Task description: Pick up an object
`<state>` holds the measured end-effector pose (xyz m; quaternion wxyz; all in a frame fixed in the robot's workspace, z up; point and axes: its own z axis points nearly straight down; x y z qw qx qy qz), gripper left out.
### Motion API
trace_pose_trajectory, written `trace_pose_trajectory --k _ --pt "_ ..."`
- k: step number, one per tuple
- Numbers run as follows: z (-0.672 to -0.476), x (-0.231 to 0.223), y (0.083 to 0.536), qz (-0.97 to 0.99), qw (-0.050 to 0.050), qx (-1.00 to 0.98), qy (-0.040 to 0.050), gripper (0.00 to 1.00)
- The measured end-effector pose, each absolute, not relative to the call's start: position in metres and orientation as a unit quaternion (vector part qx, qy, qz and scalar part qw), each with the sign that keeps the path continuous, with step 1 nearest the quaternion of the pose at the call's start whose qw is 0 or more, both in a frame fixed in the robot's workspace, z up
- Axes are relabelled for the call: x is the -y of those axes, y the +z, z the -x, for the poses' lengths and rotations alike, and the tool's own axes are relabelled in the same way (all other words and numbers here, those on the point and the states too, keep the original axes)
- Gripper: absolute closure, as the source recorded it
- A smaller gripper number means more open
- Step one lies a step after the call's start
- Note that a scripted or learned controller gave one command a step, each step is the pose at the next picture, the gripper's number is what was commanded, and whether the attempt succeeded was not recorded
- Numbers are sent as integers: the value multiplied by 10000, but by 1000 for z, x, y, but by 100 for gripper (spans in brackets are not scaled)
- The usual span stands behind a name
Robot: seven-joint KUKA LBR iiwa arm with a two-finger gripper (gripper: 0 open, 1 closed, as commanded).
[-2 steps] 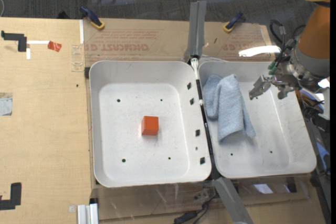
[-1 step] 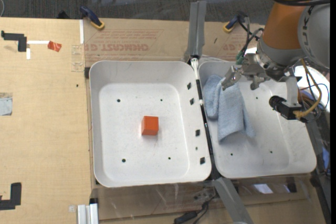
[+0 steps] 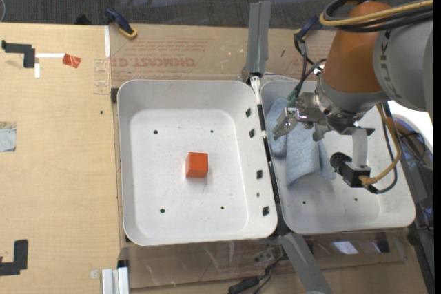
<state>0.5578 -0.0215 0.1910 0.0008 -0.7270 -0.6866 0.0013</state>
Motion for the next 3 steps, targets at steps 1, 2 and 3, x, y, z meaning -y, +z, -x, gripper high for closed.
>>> trace_pose_trajectory --k 1,2,3 --pt "-570 7 190 8414 4 5404 20 0" --pt "-526 -37 191 8610 8 5085 26 0" --pt "-494 -48 205 8917 8 4526 29 0"
